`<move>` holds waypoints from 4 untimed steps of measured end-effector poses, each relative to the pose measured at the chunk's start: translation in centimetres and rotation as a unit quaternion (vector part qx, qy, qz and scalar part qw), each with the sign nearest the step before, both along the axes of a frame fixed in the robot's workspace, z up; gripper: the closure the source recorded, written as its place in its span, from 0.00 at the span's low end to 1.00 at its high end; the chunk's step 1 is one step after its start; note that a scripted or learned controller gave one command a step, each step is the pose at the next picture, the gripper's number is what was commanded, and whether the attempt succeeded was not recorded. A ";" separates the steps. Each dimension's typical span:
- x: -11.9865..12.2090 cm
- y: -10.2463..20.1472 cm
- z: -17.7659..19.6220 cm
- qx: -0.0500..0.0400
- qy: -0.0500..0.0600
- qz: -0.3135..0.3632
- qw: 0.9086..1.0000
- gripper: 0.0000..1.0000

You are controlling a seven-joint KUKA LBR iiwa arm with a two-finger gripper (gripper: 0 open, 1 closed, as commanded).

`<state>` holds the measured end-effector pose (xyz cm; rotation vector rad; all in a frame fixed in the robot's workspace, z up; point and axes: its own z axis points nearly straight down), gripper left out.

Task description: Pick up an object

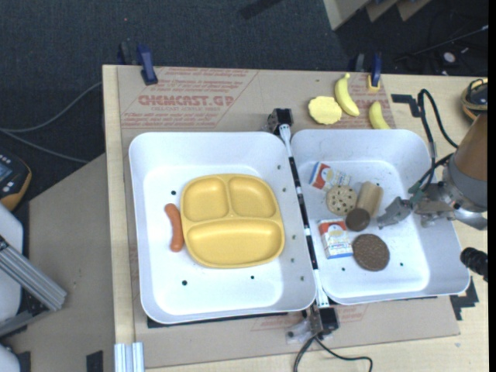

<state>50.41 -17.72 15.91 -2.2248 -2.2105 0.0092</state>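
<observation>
Bench: dark carpet lies behind a pale wooden bench [116, 208] topped by brown cardboard printed in red, with two blue clamps [146, 64] on its far edge.
Left bin: the left bin [147, 161] holds a yellow divided plate [231, 220] with three compartments, and an orange hot dog [175, 227] lies just beside the plate's left edge, lengthwise along it.
Right bin: the right bin [411, 262] carries all the small items, gathered in its left half.
Cards: two small red, white and blue packets, one [319, 175] near the far left corner and one [335, 239] nearer the front.
Cookies: a pale chip cookie [339, 200] sits between the two packets; a dark round cookie [370, 252] lies toward the front, just right of the lower packet.
Cylinder: a tan cylinder [368, 198] lies beside the pale cookie, with a dark brown round piece [357, 220] at its near end.
Outside the bins: two bananas [346, 95] and a yellow lumpy piece [325, 110] rest on the cardboard behind the right bin.
My arm: I reach in from the right, over the right bin's right half.
My gripper: my gripper [390, 213] is low over the bin floor, just right of the tan cylinder and the brown piece; I see nothing between my fingers, and I cannot tell how wide they stand.
</observation>
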 end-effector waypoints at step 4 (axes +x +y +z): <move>11.7 7.5 -7.2 0.000 -0.006 0.006 1.000 0.00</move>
